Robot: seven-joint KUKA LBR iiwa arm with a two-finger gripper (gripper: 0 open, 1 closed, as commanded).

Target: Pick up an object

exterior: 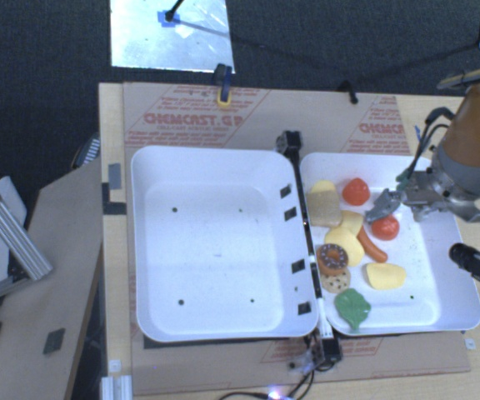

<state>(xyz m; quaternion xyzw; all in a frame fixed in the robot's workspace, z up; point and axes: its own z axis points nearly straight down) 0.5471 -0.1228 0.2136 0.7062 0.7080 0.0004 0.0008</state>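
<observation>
The gripper (383, 207) is seen low over the right bin (448, 302), just above a red tomato (387, 227); whether it is open or closed cannot be told. Nothing is seen held; the step in hand is judged to be the approach. Another tomato (356, 191) and a carrot (372, 245) lie near; a straight descent onto one object is needed next.

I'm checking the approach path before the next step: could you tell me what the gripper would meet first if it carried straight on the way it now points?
Probably the lower red tomato: the gripper points down-left right over it. Depth is unclear from above.
</observation>
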